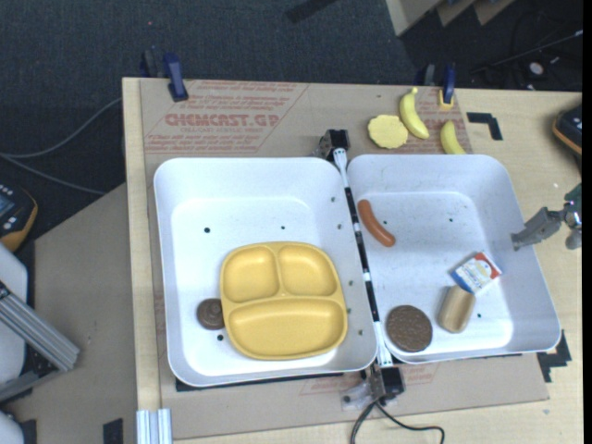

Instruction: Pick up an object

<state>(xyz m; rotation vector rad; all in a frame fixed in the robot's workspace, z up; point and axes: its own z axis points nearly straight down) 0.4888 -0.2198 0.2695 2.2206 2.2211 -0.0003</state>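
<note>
**A:** What's in the right bin [518, 239]?

**B:** I see a reddish sausage [376, 223] near its left wall, a small white carton [475, 272] with red and blue print, a tan cylinder [456, 309] just below it, and a brown disc [408, 328] at the front edge.

**A:** Gripper?

**B:** Gripper [536, 229] sits over the bin's right rim (grey, small from here). I can't tell its state. Nothing visibly held.

**A:** Left bin [185, 211]?

**B:** Yellow divided tray [281, 299], a dark disc [211, 314] beside it.

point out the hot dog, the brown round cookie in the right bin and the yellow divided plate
hot dog [376, 223], camera view, middle of the sausage
brown cookie [408, 328], camera view, centre of its top face
yellow divided plate [282, 329], camera view, floor of its large front compartment
</note>
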